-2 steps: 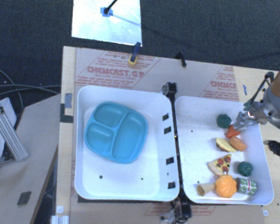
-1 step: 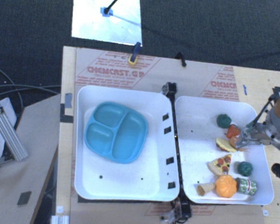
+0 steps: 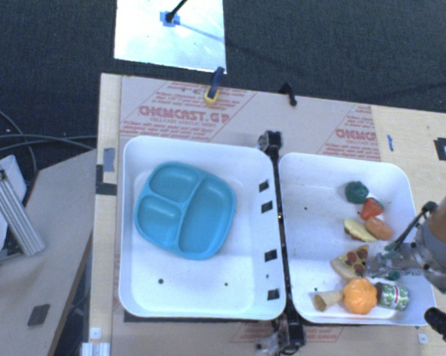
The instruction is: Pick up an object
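Dark carpet floor (image 3: 49, 37) surrounds the wooden bench (image 3: 236, 109), reflective sheet (image 3: 170, 23) behind.

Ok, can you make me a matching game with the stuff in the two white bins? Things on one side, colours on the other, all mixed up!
Things:
1. Divided plate in the left bin
2. Round fruit near the right bin's front edge
3. Lumpy thing near the right bin's back

Colours:
A. Dark green
B. Light blue
C. Orange

Pairs: 1-B, 2-C, 3-A
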`<state>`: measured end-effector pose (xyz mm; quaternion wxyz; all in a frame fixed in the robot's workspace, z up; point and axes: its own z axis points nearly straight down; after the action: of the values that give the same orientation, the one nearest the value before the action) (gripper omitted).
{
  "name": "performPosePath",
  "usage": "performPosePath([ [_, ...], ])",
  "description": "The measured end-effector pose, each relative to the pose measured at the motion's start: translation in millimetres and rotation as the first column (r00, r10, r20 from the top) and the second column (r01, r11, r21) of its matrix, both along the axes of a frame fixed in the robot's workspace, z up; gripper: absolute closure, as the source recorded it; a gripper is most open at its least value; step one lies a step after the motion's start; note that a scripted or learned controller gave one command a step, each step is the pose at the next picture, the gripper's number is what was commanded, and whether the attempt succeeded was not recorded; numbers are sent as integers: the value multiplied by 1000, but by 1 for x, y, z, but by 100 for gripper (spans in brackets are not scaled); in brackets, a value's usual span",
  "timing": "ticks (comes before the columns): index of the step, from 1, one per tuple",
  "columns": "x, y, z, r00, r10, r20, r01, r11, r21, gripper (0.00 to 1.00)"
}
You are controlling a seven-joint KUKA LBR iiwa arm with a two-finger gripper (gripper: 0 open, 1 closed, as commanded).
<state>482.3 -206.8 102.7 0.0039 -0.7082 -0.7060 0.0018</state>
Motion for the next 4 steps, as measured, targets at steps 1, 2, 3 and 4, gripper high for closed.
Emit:
performPosePath([
  [1, 58, 1, 21, 1000, 10, 16, -10, 1000, -5, 100],
  [2, 3, 0, -19, 1000, 1, 9, -1, 1000, -2, 100],
  [3, 60, 1, -17, 1000, 10, 15, -10, 1000, -5, 100],
  [4, 24, 63, -19, 1000, 10, 6, -10, 1000, 0, 100],
])
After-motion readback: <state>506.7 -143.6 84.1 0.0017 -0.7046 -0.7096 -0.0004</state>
